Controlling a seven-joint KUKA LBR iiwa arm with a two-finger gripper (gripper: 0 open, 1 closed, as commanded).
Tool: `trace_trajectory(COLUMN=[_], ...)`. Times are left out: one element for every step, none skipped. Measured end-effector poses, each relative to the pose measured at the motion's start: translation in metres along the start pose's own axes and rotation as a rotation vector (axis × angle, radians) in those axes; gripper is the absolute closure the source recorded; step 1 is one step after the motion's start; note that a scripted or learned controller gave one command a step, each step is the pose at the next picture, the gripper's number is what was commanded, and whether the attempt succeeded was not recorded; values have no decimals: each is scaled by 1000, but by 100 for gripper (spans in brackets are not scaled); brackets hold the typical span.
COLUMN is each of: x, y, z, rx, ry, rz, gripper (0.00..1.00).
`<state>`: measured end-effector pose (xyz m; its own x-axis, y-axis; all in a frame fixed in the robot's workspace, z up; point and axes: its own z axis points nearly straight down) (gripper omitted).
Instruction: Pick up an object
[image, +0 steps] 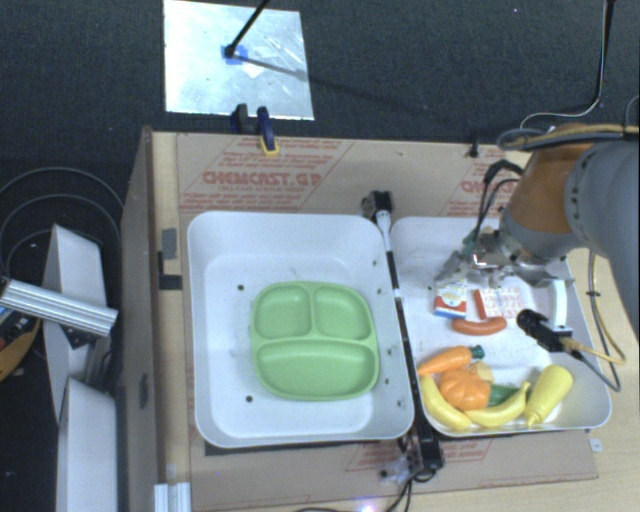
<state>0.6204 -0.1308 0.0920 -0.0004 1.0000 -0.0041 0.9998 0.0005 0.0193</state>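
Red "CHEMCAST GP" lettering (262, 179) on brown bench sheet; end effector (478, 258) grip state indiscernible.

Two bins (300, 235), white, smooth moulded plastic, slight sheen. Divided plate (315, 340), pale green plastic, satin finish, well left of the jaws. Gripper (478, 258), bare metal parts, dull glint. Just below the jaws: small cartons (480, 300), printed paper or card, matt; sausage (480, 325), glossy orange-red plastic. Further below: carrot (443, 361), banana (470, 415), squeeze bottle (548, 392), smooth shiny plastic. Bench top (262, 175), brown printed cardboard, matt. Arm casing (608, 195), grey, smooth, semi-gloss.
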Motion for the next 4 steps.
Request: trace_trajectory(x=[-23,-25,-23,-23], y=[50,50,-47,-47], z=[3,-9,-3,0], rx=[32,23,-8,-2], ry=[16,7,-3,-4], rz=[-2,-5,2,1], gripper=[0,100,100,0])
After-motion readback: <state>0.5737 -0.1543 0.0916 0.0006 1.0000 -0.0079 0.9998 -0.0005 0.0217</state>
